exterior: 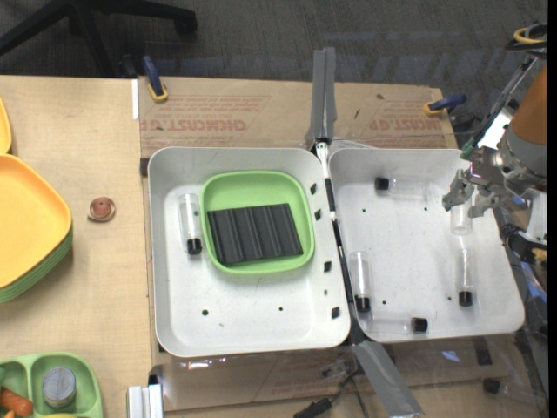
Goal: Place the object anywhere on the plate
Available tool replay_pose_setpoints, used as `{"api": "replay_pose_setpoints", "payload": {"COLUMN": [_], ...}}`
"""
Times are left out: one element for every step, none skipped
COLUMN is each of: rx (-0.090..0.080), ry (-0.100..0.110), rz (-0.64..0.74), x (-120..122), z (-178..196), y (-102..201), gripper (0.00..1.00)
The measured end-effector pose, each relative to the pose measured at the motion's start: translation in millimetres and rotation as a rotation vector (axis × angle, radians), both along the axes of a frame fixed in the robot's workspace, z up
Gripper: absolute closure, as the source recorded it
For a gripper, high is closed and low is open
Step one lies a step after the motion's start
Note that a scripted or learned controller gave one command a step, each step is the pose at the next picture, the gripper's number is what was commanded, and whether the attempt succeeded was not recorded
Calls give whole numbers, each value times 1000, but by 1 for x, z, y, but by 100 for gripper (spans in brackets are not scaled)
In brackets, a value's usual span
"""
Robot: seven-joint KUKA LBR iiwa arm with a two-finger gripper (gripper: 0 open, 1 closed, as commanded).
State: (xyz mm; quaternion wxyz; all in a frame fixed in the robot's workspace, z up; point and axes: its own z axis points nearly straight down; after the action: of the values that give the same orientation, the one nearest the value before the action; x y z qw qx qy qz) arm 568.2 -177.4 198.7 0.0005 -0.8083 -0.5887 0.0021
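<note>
dark grey carpet floor [261,16]; black office chair base [96,7] upper left; wooden bench [70,129].

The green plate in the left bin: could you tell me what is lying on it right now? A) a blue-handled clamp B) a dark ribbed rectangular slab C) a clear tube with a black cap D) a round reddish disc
B: a dark ribbed slab lies flat inside the green plate, while the nearest clear tube rests on the bin floor just beside the plate's left edge.
</note>
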Motion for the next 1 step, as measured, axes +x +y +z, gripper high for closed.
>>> {"api": "replay_pose_setpoints", "payload": {"rx": [0], "ry": [0], "rz": [0], "x": [0], "z": [0], "y": [0], "gripper": [0]}}
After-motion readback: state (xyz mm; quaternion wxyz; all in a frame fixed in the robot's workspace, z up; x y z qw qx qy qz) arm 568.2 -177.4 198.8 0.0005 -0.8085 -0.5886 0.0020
